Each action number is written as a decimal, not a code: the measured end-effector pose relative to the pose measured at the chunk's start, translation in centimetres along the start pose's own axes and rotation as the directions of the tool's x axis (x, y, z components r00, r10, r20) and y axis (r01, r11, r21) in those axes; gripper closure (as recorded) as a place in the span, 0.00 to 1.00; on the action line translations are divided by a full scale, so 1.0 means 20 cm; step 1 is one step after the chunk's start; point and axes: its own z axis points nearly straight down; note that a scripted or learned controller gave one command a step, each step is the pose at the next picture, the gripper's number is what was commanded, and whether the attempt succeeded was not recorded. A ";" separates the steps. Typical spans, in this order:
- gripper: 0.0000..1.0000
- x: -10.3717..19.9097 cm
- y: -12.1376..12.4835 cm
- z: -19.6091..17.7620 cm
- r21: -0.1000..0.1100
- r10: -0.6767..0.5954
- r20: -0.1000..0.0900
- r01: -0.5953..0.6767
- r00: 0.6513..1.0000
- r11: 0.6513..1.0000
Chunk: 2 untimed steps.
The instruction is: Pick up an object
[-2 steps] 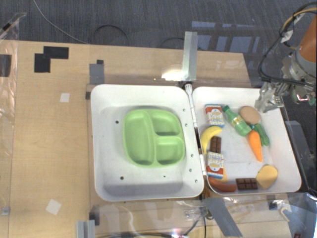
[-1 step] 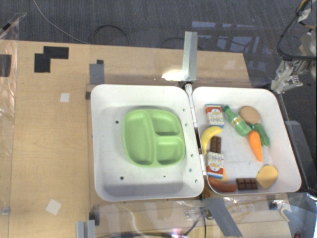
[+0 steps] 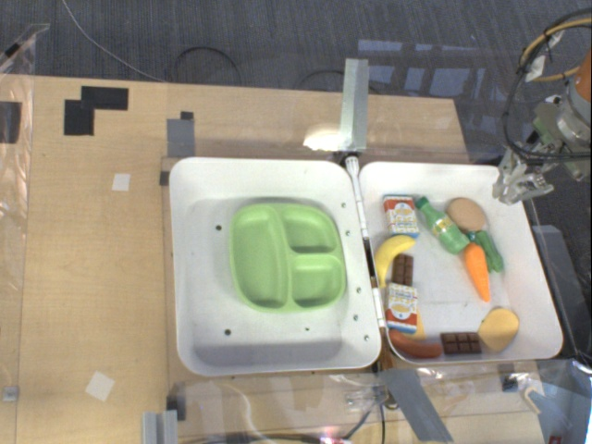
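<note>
My gripper (image 3: pixel 524 189) hovers over the far right corner of the right bin (image 3: pixel 541 276), and its fingers look open with nothing between them. Below and to its left lie a brown bun (image 3: pixel 467 214), a green bottle (image 3: pixel 441 227) and an orange carrot (image 3: pixel 477 271). Further left are a red and white carton (image 3: pixel 400 215), a banana (image 3: pixel 391 251) and a chocolate bar (image 3: pixel 403 268). At the near side of the bin sit a second carton (image 3: pixel 402 305), a sausage (image 3: pixel 416 347), a chocolate piece (image 3: pixel 460 343) and a tan round piece (image 3: pixel 499 328).
The left bin (image 3: pixel 199 248) holds a green divided plate (image 3: pixel 287 255). A metal post (image 3: pixel 354 109) stands behind the joint between the bins. The arm's cables (image 3: pixel 536 81) hang at the far right. Bare wooden bench (image 3: pixel 83 266) stretches to the left.
</note>
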 end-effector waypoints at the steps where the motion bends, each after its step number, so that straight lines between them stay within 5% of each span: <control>1: 1.00 -0.19 -0.08 -0.21 0.004 -0.144 0.005 0.144 0.990 0.990; 2: 1.00 -0.18 -0.08 -0.03 0.001 -0.441 0.002 0.441 0.898 0.898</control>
